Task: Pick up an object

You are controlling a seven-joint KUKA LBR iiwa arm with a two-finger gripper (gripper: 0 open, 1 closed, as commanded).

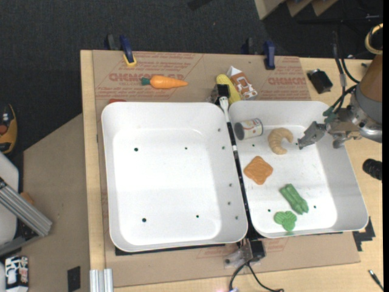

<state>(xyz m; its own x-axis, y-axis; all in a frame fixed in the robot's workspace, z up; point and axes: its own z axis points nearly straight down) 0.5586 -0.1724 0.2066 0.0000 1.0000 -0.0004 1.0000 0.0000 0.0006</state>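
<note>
The end effector (306, 140) hangs over the right bin (340, 169), just right of the croissant (280, 140); whether it's released or clenched, I cannot tell. Left of the croissant lies a can (249, 128) on its side. Below sit a waffle (258, 170), a pickle (294, 198) and broccoli (285, 219). Behind the bins, on the desk (182, 72), rests a carrot (164, 83).

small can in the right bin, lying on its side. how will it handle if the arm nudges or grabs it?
The can lies on its side, so a nudge would probably roll it. Its rounded wall looks smooth, perhaps slippery. It sits near the right bin wall, so a roll may stop there.
</note>
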